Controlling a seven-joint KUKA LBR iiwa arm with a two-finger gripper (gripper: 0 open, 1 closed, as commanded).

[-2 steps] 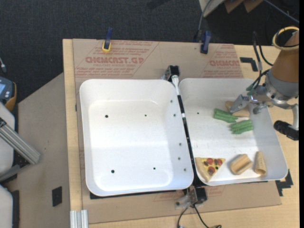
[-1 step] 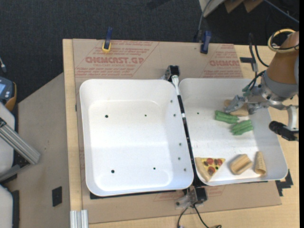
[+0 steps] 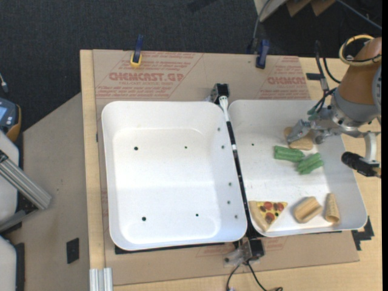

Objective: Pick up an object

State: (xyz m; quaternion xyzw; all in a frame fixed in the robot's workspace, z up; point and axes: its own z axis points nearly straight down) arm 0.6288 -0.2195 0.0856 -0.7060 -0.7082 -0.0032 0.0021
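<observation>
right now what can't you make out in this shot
- End effector: open or shut unclear, too small in the camera view.
- Tan item: partly covered by the end effector; identity unclear.
- Arm: cut off by the right edge.
- Object at far left: cut off by the frame.

Dark carpet surrounds a cardboard-covered bench held by clamps.

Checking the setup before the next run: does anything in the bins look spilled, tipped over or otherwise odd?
Nothing looks spilled or broken. One small oddity: the triangular pizza-slice toy lies against the right white bin's near-left edge, its corner apparently riding up the rim. The green bean-like pieces, tan bread-roll toy and tan cone lie flat inside.
</observation>
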